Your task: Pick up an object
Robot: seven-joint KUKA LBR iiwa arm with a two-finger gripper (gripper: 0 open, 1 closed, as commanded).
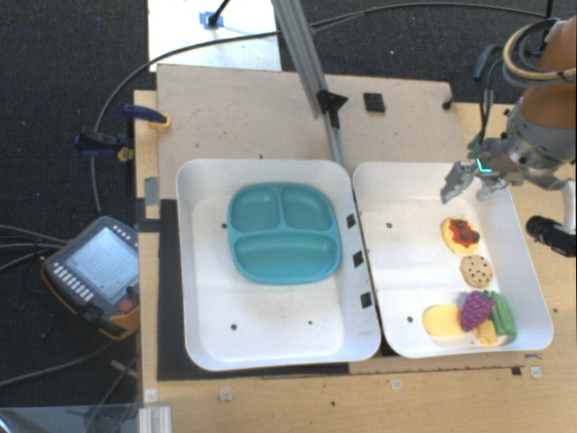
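Observation:
In the right bin several toy foods lie along the right side: a pizza slice with red topping, a round cookie, a purple grape bunch, a yellow piece and a green piece. My gripper hangs over the bin's upper right part, just above the pizza slice. Its fingers are spread apart with nothing between them.
A teal divided plate rests in the left bin. A metal pole slants across the bench at the back. A teach pendant lies off the bench at the left, with cables around it.

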